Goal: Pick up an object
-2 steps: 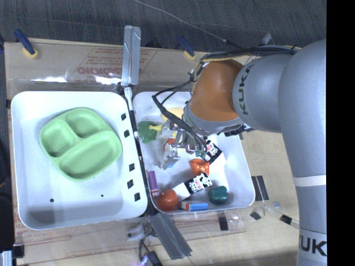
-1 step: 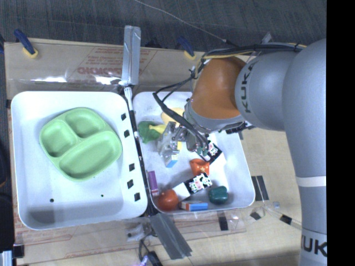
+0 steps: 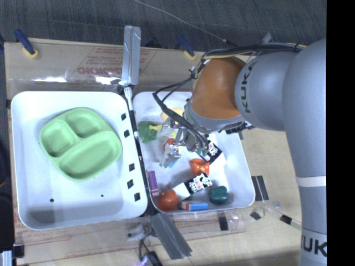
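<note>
The grey arm [image 3: 288, 93] reaches in from the right over the right bin [image 3: 244, 176], while the left bin [image 3: 22, 148] holds a green divided plate [image 3: 80, 143]. The gripper [image 3: 176, 146] hangs low among the clutter near a green toy [image 3: 147, 131]; whether its fingers are open or closed cannot be told. Nearer lie an orange piece [image 3: 198, 166], a dark green block [image 3: 218, 194] and a red ball [image 3: 167, 199]. A clean pick probably means settling on one separate item, descending straight, closing fully before lifting

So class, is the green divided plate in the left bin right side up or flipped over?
Right side up: the green divided plate shows its three hollow compartments facing the camera, lying flat in the left bin.
</note>
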